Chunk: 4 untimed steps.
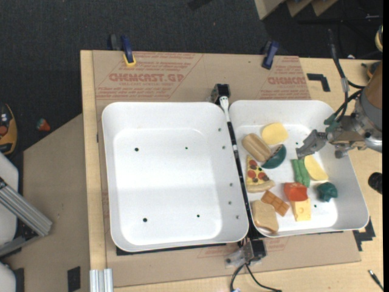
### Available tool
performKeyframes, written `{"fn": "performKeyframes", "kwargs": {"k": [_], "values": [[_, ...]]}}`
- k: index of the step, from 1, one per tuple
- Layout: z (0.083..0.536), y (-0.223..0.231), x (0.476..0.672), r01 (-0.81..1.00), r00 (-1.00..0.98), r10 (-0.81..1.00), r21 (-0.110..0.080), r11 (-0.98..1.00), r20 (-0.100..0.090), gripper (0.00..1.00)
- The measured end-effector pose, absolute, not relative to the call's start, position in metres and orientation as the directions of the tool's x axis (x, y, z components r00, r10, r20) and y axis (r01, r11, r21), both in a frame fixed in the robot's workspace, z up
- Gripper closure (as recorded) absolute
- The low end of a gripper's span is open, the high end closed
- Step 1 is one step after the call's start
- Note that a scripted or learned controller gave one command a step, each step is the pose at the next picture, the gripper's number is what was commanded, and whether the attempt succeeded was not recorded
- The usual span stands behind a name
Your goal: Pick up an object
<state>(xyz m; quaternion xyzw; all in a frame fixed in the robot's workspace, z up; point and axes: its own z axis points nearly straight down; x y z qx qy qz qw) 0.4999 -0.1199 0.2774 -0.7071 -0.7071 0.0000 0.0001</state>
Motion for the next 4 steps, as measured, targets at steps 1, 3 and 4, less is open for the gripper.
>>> {"fn": "performKeyframes", "kwargs": {"k": [1, 3, 4], "values": [[0.179, -0.075, 0.546, 1.000, -0.006, 1.000, -0.009, 0.006, 0.004, 0.00], [0.095, -0.116, 0.570, 1.000, 0.002, 1.000, 0.002, -0.002, -0.001, 1.00], [0.095, -0.116, 0.570, 1.000, 0.002, 1.000, 0.001, -0.002, -0.001, 0.00]]}}
